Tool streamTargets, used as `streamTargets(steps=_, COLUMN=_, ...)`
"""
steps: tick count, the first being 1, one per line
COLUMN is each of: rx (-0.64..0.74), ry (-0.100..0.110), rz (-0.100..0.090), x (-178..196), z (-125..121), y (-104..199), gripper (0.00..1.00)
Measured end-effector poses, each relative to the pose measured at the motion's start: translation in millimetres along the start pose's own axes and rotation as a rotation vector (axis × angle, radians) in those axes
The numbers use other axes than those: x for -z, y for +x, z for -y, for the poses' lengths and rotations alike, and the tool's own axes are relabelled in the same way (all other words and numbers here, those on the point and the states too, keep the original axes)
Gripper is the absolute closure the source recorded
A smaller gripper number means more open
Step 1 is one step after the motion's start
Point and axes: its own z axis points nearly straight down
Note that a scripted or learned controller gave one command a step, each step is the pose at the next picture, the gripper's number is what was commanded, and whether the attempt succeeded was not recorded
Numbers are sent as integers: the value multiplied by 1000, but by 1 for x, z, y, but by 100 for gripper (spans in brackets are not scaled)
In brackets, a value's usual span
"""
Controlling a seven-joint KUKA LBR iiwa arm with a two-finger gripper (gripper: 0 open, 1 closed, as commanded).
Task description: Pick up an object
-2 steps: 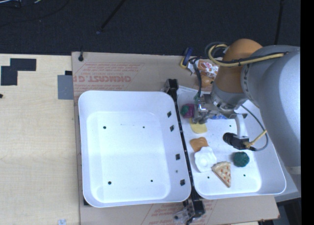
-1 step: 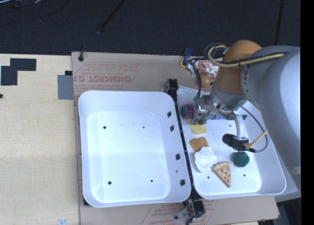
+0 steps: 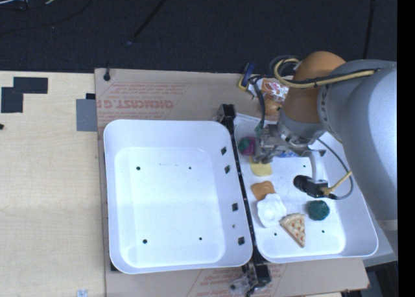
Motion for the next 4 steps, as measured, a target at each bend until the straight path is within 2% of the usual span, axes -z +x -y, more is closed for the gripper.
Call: streamTargets(steps=4, rx=4, ry=2, rz=0, x=0, z=0, y=2, gripper=100)
